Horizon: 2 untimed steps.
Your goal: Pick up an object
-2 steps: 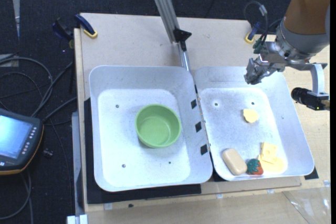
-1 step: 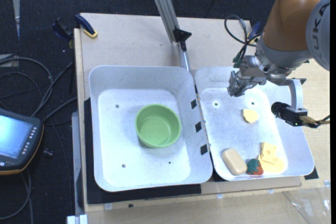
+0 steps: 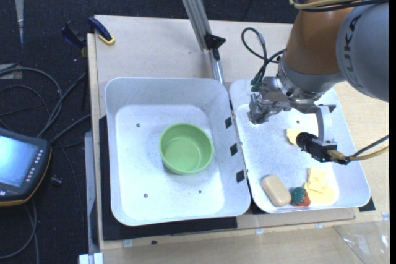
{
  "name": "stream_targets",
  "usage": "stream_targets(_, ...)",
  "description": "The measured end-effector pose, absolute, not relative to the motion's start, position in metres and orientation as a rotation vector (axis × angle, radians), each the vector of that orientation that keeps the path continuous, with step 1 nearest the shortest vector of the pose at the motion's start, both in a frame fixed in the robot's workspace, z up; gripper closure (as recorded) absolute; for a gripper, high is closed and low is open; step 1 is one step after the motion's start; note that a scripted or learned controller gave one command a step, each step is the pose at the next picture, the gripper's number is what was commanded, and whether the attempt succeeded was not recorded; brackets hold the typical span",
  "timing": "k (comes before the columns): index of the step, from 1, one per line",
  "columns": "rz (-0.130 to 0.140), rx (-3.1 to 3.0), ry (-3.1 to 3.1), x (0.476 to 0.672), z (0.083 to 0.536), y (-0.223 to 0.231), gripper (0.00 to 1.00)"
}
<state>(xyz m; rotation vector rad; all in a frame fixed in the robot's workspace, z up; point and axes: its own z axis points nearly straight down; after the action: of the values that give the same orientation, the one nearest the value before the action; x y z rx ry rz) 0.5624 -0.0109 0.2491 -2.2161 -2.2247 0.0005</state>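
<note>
While the jaws (image 3: 258, 113) hang at the far end of the right bin (image 3: 267, 146), their gap untellable, the tan bar (image 3: 276, 189) is found nearer its front rim.

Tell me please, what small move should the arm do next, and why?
Probably shift the tool toward the beige oval object near the right bin's front edge. The tool hangs over bare bin floor, and that object lies apart from it.
</note>
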Motion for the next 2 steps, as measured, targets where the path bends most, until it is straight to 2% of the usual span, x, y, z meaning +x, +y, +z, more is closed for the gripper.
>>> stream_targets(1,0.000,-2.216,-2.225,0.547,0.239,0.034,1.00)
stream_targets(2,0.001,-2.216,-2.225,0.509,0.231,0.077,1.00)
